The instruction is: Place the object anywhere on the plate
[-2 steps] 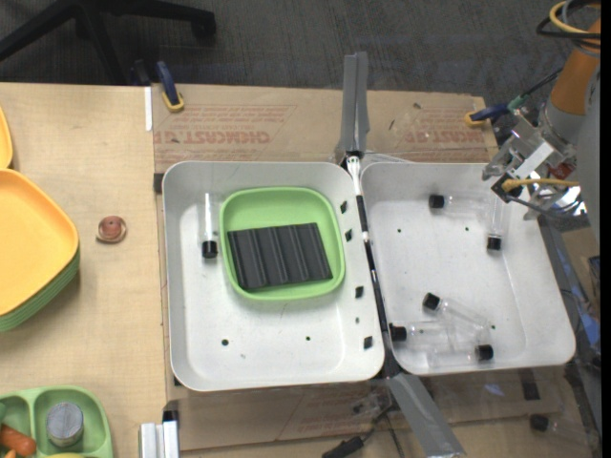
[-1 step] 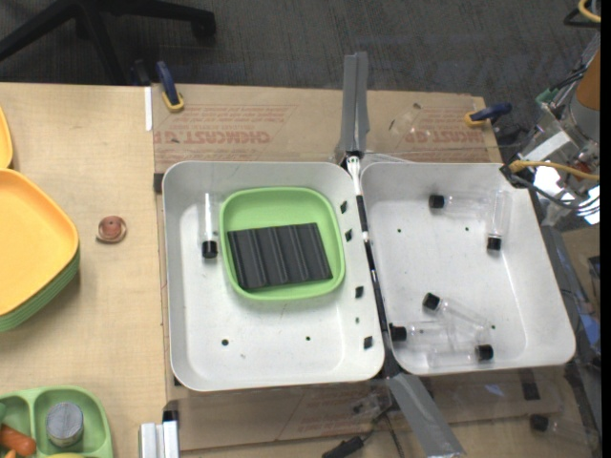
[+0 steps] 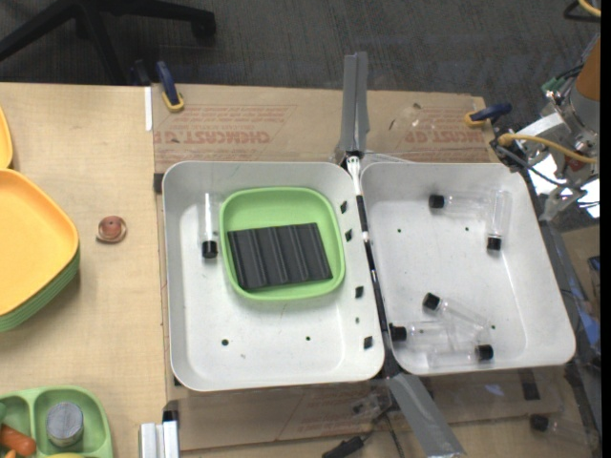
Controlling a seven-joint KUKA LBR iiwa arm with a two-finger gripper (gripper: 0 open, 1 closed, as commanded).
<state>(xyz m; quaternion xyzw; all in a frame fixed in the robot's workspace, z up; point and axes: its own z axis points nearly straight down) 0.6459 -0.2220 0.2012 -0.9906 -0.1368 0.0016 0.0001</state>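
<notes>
One fixed camera looks down at a slant from above the bench, far enough back to take in both bins: the left bin at nine o'clock, the right bin at three, floor along twelve o'clock.

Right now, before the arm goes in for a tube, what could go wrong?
1. The tubes in the right bin are clear with small black caps, and several lie bunched near its front edge, so a grasp may slip or catch two.
2. The green plate already holds a dark ribbed insert; a round tube could roll on it.
3. One tube lies beside the plate's left rim, so a tube rolling off could end up beside it.
</notes>
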